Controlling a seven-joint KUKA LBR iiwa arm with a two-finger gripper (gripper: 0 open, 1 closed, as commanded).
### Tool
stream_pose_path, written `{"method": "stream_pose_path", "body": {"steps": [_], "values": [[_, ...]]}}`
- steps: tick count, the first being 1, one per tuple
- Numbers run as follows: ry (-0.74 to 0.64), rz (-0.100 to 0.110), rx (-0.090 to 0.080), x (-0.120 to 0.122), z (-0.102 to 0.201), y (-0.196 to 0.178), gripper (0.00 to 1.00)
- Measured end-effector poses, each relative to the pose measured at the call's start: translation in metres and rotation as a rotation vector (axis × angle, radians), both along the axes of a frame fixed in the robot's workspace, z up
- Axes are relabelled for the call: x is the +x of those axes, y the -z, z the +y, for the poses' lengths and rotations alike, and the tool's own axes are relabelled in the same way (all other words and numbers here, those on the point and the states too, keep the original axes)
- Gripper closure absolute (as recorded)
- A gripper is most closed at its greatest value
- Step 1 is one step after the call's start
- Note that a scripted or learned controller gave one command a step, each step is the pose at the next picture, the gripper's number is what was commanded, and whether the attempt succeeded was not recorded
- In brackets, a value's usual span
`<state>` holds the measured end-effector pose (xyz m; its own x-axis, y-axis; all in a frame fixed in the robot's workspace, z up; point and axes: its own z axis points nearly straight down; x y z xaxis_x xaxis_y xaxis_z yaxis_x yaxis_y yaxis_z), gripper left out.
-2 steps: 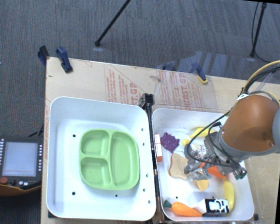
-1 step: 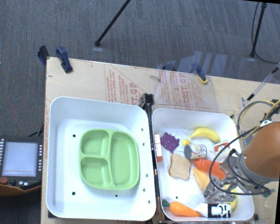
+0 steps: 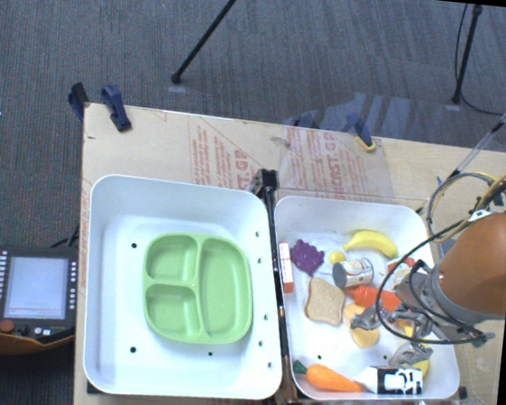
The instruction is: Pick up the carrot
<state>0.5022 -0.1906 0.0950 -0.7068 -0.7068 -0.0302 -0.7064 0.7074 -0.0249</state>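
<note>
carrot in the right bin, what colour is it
Orange, with a small green top at its left end. The carrot shows best in the camera view, near the bin's front edge.

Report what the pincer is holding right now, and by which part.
Nothing is seen between its fingers. The pincer hangs over the right bin, while the carrot lies apart near the bin's front edge, untouched.

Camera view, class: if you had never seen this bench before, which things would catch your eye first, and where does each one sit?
The pale green divided tray stands out, alone in the left bin. The right bin is crowded with toy food: a yellow banana at the back, purple grapes, a bread slice, and the orange carrot along the front edge. The arm's orange band looms over that bin's right side.
</note>
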Motion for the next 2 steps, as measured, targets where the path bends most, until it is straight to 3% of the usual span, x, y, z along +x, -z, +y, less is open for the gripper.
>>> {"method": "stream_pose_path", "body": {"steps": [1,2], "values": [[0.312,0.039,0.007,0.029,0.013,0.008,0.0],[0.312,0.035,0.011,0.031,0.015,-0.004,1.0]]}}
